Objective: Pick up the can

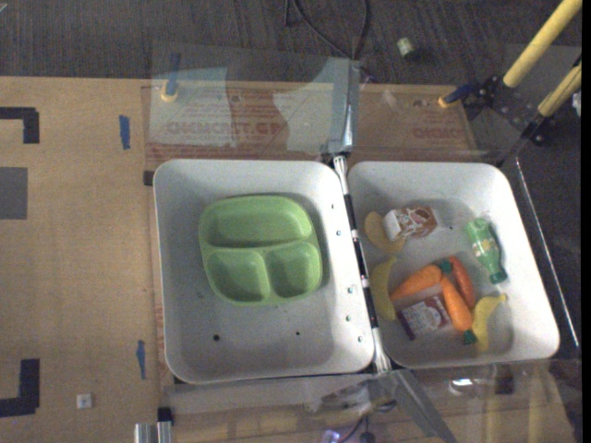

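The can (410, 221) lies on its side in the upper left part of the right bin (526, 238). It is short, with a white and reddish-brown label. A pale yellow flat piece (377, 231) touches its left end. Nothing is on top of the can.
Below the can lie two orange carrots (420, 282), a dark red packet (425, 318), a yellow banana (486, 314) and a yellow piece (381, 286). A green bottle (485, 249) lies at the right. The left bin (175, 275) holds a green divided plate (261, 247).
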Controlling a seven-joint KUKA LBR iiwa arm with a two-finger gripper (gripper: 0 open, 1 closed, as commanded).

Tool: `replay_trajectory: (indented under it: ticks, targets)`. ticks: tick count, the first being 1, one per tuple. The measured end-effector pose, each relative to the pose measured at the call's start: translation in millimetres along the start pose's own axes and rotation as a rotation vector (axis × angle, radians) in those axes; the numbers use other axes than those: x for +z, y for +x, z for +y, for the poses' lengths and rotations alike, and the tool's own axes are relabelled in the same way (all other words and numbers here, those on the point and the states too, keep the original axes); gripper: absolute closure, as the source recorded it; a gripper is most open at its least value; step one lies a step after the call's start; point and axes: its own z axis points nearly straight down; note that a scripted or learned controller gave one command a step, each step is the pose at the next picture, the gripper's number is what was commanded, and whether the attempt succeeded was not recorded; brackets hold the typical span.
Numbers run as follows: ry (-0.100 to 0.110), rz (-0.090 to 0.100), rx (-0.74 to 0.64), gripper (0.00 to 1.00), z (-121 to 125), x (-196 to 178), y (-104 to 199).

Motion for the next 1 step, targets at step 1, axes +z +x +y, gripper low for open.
replay_trajectory:
  ticks: [1]
  targets:
    - [0.005, 0.002, 0.137, 1.0, -54.2, 174.8, -3.8]
